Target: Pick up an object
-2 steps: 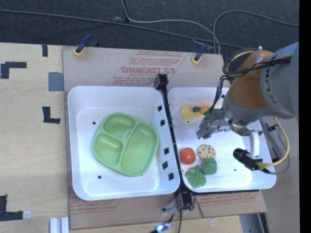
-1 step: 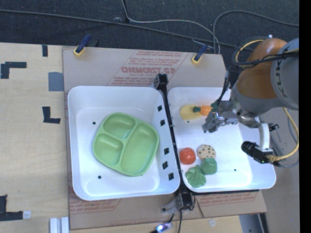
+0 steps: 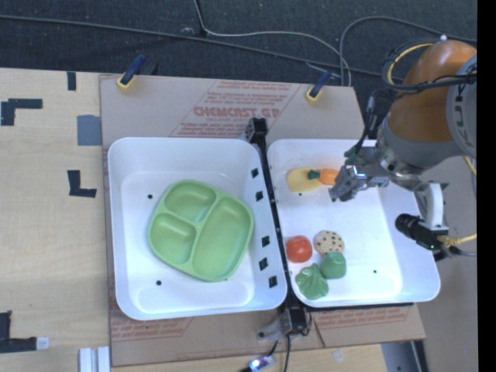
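Start on your left: the left bin (image 3: 124,208) holds a green divided plate (image 3: 201,229), three compartments, lying flat and a little askew, with bare white floor all round it. A black divider strip (image 3: 267,208) runs between the two bins.

Now the right bin (image 3: 403,273). Up near its far wall sits a yellow toy piece (image 3: 300,180), with a small orange carrot (image 3: 328,176) touching its right end. Lower down you've got a tight cluster: a red tomato (image 3: 299,248), a speckled cookie (image 3: 328,242) just beside it, and below them two green toys, the leafy one (image 3: 312,283) and the rounder one (image 3: 334,266), all close together. The right half of that bin's floor is open.

The gripper (image 3: 343,189) hangs just right of the carrot, over the bin's upper part; you can't tell how far its claw is spread, and nothing shows in its grasp.

Under the bins lies a printed cardboard sheet (image 3: 232,107), clamped at the far edge, on a pale wood bench (image 3: 46,208). Dark carpet (image 3: 116,6) with cables lies beyond.
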`<state>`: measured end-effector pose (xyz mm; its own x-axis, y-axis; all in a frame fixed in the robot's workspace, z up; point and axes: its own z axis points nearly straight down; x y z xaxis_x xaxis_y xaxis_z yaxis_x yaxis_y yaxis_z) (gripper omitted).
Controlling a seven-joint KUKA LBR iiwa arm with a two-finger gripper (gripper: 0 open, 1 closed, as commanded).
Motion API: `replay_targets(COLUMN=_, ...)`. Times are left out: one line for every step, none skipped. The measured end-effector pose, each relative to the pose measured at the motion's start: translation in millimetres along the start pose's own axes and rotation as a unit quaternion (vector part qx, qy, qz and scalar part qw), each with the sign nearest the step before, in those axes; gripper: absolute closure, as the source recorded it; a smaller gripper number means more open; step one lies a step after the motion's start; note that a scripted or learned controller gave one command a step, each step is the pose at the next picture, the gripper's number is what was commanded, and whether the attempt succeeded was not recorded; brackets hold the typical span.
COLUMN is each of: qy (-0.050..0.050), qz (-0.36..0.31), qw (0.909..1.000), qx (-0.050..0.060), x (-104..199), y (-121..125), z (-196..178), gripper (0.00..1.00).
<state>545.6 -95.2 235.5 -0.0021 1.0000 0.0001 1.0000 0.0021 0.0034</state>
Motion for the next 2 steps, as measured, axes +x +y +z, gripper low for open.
replay_targets(qy=0.000, qz=0.000, qw=1.0000, qx=0.001, x=0, y=1, z=-52, gripper=1.00)
replay_targets(qy=0.000, qz=-0.001, qw=1.0000, qx=0.003, x=48, y=-2, z=-32, gripper=1.00)
